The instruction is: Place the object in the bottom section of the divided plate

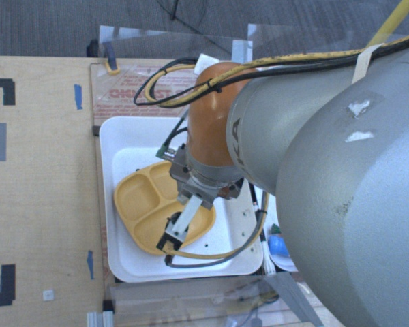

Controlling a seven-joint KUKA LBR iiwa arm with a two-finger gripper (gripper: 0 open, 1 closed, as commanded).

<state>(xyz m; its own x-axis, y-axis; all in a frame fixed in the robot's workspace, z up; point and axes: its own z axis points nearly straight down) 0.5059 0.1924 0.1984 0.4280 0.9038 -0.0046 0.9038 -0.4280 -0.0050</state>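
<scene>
from where i stand the big grey arm with its orange band (211, 114) takes up most of the right side, coming in over the bench and bending down into the left shallow white bin (109, 182). its wrist hangs over the right edge of the yellow plastic divided plate (133, 203), and the gripper (208, 195) sits tucked under that wrist, just above the plate's rim. the arm's own bulk covers it, so whether the gripper is open, closed or holding anything i cannot tell.

the plate lies flat on the floor of the left bin, toward the bin's left and lower part, turned at a slant. its smaller compartments are on the upper side, and its larger bottom section (150, 227) faces the near wall of the bin. the right part of that section is covered by the robot's hardware.

just beside the arm, past the left bin's right wall, a small blue thing (278, 245) peeks out on white. too much of it is hidden to say what it is.

a loop of black and yellow cable (157, 87) lies above the bin, over a sheet with red print (123, 90). the pale wooden bench (41, 182) to the left carries short strips of blue tape (77, 95) and black corner marks (1, 90).
</scene>
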